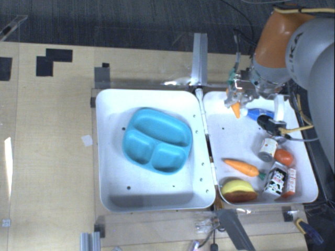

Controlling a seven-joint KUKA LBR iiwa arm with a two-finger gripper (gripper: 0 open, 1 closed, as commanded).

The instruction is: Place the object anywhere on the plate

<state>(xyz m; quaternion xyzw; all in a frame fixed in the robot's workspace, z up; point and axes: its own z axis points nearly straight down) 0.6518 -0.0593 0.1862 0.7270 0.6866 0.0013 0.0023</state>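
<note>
A: What's in the left white bin [107, 156]?
B: A blue three-section plastic plate [156, 139].
A: And the two-finger gripper [236, 104]?
B: Over the right white bin [230, 140], pinching a small orange carrot-shaped piece [236, 110].

No lettering is legible; the print on the small carton [276, 182] is too blurred.

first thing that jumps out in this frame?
The blue divided plate, alone in the left bin. Then the gripper over the right bin's far corner, a small orange piece between its fingers; a carrot and a yellow-red fruit lie near that bin's front.
</note>
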